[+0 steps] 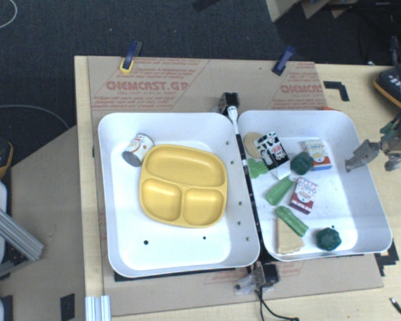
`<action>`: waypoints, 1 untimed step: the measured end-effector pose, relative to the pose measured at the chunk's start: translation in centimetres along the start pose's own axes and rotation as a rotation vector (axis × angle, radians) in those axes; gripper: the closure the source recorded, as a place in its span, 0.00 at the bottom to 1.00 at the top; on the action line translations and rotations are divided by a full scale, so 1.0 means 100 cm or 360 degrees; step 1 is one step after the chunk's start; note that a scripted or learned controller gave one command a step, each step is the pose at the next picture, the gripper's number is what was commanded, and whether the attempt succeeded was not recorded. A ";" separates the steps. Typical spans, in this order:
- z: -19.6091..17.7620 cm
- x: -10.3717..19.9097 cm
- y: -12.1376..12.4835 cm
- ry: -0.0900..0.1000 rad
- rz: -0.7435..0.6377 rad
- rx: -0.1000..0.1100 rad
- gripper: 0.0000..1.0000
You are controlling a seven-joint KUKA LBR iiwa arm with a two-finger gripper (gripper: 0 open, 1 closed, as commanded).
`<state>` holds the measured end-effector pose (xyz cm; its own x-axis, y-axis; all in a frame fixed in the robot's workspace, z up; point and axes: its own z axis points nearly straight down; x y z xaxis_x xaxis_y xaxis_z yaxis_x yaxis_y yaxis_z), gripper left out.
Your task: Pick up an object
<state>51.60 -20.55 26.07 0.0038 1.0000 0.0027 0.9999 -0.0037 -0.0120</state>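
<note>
We judge the pick as not yet begun: the claw [375, 154] hangs at the right bin's [371, 199] outer rim holding nothing, and we cannot tell how wide it stands. The nearest things, a small carton [317, 154] and a green ball [301, 163], lie untouched just to its left in the bin. The arm is cut off at the frame edge, and the carton labels are too small to read.

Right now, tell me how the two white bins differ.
The left bin holds a yellow divided tray and a small can lying on its side; the right bin holds many small items, among them a green ball and a red-and-white packet. The tray covers much of the left bin's floor, while the right bin's items are scattered. Both are shallow, white and rounded.
</note>
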 end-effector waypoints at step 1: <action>-0.007 0.001 0.002 -0.0006 -0.0006 -0.0020 0.00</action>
<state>51.84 -20.50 26.73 0.0002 1.0000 -0.0008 1.0000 -0.0002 0.0008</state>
